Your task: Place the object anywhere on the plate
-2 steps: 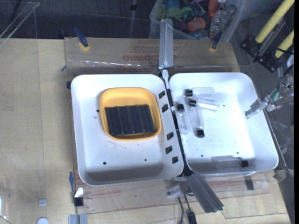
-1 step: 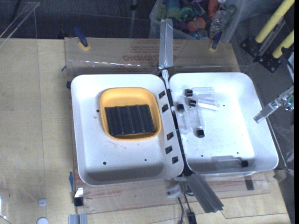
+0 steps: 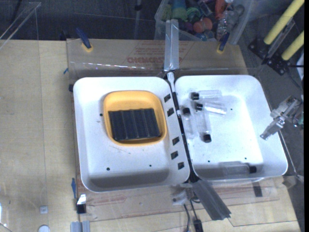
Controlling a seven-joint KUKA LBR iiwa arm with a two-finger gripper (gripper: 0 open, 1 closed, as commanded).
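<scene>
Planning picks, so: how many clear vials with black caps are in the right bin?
4, perhaps more: top, below it, by the divider, lower middle. Clear plastic is hard to separate.

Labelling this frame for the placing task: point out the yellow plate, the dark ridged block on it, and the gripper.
yellow plate [image 3: 110, 102]: camera view, bare upper-left rim.
dark ridged block [image 3: 133, 124]: camera view, middle of its top.
gripper [image 3: 271, 129]: camera view, between its fingertips, at the right bin's edge.

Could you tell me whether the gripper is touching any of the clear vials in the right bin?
Apart. The camera view shows the gripper at the right bin's right rim, with bare white floor separating it from the clear vials.
</scene>
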